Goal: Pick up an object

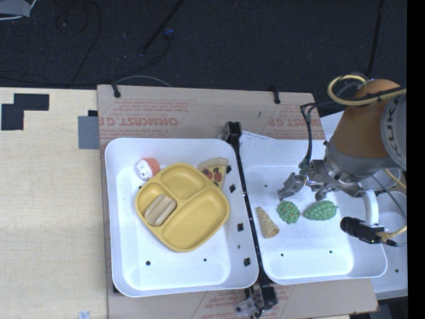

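Poised over round bumpy green toy [288, 211] in right white bin [372, 271].
Jaws state unclear; best lowered straight, centred, before squeezing.

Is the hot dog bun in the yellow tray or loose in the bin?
In the tray: the bun lies inside a small compartment of the yellow tray.

Arm [372, 128] cut off at the frame's right edge. Beside the yellow tray [184, 207], the small white-and-orange item [147, 168] is too small to identify.
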`<state>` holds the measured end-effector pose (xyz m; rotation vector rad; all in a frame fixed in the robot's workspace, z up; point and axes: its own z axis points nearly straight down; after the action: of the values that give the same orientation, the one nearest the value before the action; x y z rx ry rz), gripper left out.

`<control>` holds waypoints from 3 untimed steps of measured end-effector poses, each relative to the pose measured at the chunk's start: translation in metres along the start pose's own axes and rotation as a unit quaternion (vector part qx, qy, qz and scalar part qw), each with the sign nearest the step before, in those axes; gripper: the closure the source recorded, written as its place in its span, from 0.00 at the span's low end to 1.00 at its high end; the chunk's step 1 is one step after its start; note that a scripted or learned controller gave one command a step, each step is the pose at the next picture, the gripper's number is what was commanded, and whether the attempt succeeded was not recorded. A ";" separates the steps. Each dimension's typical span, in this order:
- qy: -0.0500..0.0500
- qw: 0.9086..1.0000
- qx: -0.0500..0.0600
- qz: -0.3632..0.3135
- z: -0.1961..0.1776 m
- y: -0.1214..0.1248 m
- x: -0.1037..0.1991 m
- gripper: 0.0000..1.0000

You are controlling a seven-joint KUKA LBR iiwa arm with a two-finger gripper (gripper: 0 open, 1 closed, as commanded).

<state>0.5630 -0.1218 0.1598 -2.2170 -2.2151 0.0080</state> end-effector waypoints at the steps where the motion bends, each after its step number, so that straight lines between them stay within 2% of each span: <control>1: 0.000 1.000 0.000 0.000 0.058 -0.009 -0.005 0.00; 2: 0.000 1.000 -0.002 0.002 0.045 -0.008 -0.006 1.00; 3: -0.001 1.000 -0.005 -0.001 0.000 -0.013 -0.001 1.00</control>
<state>0.5503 -0.1231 0.1597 -2.2207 -2.2227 -0.0010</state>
